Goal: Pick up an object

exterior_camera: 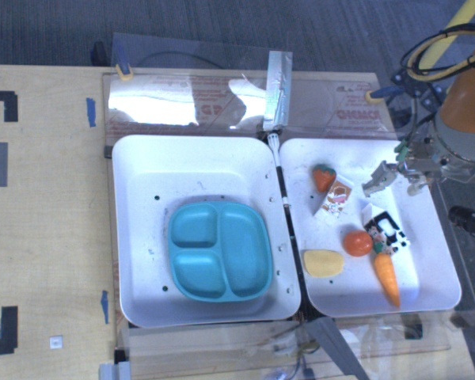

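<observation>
- a pale wooden bench (47,236) carries two shallow white bins side by side, with clear plastic sheeting along their far edge.
- the left bin (134,165) holds a blue divided plate (219,252) and nothing else worth grasping.
- the right bin (435,236) holds the candidates: a toy strawberry (324,177), a small printed packet (337,197), a yellow wedge (323,263), a toy tomato (357,243), a black-and-white piece (385,231) and a toy carrot (386,276).
- the gripper (392,172) hangs over the right bin's far right part, apart from every item, nothing between its fingers; how wide they stand i cannot tell.
- risk: tomato, black-and-white piece and carrot lie touching or nearly so, so a descent there may nudge one aside or pinch two.
- risk: the packet lies flat, so the fingers may slide over it.
- risk: the round tomato may roll out of a closing grasp.
</observation>
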Robot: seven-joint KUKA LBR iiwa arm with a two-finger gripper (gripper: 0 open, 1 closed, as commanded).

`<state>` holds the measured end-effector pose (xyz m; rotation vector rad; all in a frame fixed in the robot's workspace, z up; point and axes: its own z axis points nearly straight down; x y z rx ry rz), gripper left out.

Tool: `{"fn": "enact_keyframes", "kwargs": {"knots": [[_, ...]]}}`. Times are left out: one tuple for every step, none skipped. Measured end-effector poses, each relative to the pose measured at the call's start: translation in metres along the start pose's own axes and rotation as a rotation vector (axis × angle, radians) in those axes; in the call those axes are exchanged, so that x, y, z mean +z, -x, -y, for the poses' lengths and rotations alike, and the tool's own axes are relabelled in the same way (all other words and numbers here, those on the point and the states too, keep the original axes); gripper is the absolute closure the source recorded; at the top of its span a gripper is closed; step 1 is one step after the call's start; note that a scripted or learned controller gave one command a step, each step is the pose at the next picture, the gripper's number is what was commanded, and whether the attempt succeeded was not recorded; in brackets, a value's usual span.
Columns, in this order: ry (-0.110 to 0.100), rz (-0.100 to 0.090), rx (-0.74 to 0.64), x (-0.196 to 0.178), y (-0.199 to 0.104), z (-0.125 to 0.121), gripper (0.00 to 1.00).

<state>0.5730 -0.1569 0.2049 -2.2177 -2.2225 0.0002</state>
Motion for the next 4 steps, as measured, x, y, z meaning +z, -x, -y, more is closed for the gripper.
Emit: {"fn": "enact_keyframes", "kwargs": {"knots": [[0.006, 0.002, 0.098, 0.109, 0.031, 0.004, 0.00], [0.006, 0.002, 0.100, 0.100, 0.031, 0.004, 1.00], [0.007, 0.005, -0.299, 0.046, 0.025, 0.010, 1.00], [0.006, 0.002, -0.208, -0.005, -0.041, -0.020, 1.00]]}}
